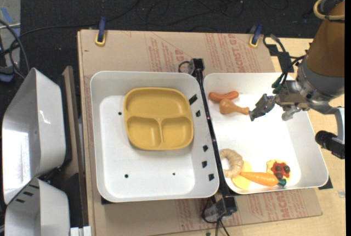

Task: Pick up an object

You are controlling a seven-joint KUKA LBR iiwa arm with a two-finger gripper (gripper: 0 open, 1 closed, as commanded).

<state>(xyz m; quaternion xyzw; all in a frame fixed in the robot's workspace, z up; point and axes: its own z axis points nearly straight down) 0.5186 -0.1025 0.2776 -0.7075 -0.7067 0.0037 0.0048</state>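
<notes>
In the right bin (307, 147) several toy foods lie about. An orange sausage (222, 96) and a tan drumstick (232, 109) rest near its top-left corner. A pale shrimp-like piece (232, 161), a carrot (259, 178) on a yellow slice (243, 171), and a small red-topped piece (279, 169) sit along its front edge. My gripper (275, 110) hovers over the upper middle of this bin, just right of the drumstick. It is open, and nothing is between its fingers (261, 108).
The left bin (109, 174) holds a yellow divided plate (159, 118). Black clips line the seam between the bins (204, 119). The arm's orange band (328, 48) stands at the right edge. White containers (30, 130) sit off the bench's left side.
</notes>
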